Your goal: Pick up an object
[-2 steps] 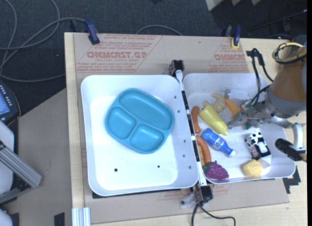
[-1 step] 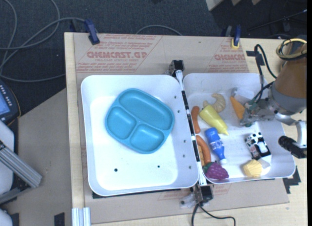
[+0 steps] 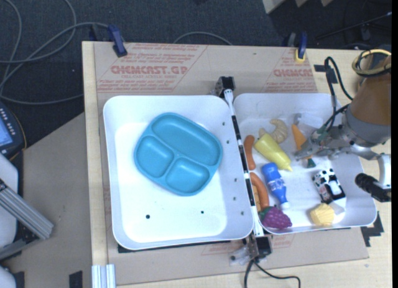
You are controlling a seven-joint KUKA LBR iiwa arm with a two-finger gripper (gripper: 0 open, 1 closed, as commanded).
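My gripper (image 3: 309, 148) hangs low over the right bin (image 3: 348, 218), near its middle right, below the grey wrist with its orange band (image 3: 375, 99). It is just right of a small orange carrot (image 3: 300, 136) and a yellow pepper-like toy (image 3: 273, 150). A black-and-white toy (image 3: 328, 185) lies just in front of it. A blue bottle (image 3: 274, 183), a tan piece (image 3: 280, 130), two orange sausages (image 3: 249, 152) (image 3: 260, 191), purple grapes (image 3: 278, 219) and a yellow lump (image 3: 322, 215) also lie in this bin. I see nothing held by the gripper.
The left bin (image 3: 124, 119) holds a blue divided plate (image 3: 178, 153). A rail with black clips (image 3: 226, 84) joins the two bins. Blue clamps (image 3: 116, 40) (image 3: 301, 46) grip the bench's back edge. Cables trail on the floor behind.
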